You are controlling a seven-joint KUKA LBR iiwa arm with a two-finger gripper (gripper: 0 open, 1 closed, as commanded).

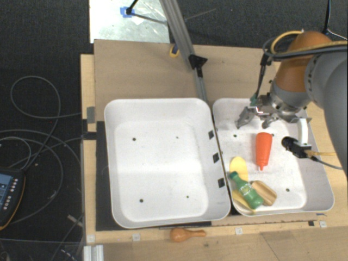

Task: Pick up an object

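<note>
The grey arm (326, 80) with its orange band (296, 64) reaches in from the right and hangs over the far part of the right white bin (321, 192), with the pincer (254, 120) pointing down and to the left. Its two metal fingers are spread apart, one tip (240, 123) toward the bin's far left and the other (267, 122) just above the top of an orange carrot-shaped toy; nothing sits between them, so the pincer is released and grasps nothing. The carrot-shaped toy (263, 149) lies on the floor of the right bin, near its middle, running lengthwise from far to near, its upper end just beside the pincer; whether it touches the fingertip cannot be told. Nearer the front left corner of the same bin lies a cluster of things: a yellow piece (238, 166), a green bottle-shaped toy (247, 192) lying at a slant and touching the yellow piece, and a tan bread-like piece (267, 191) just beside the green one on its right. The left white bin (163, 107) stands touching the right one along their shared edge, where small black clips (216, 157) show. Both bins rest on the wooden desk (141, 69). On the desk's near edge, in front of the left bin, lies a small brown pear-shaped object (184, 234). A grey pole (182, 34) slants across the far side of the desk.
</note>
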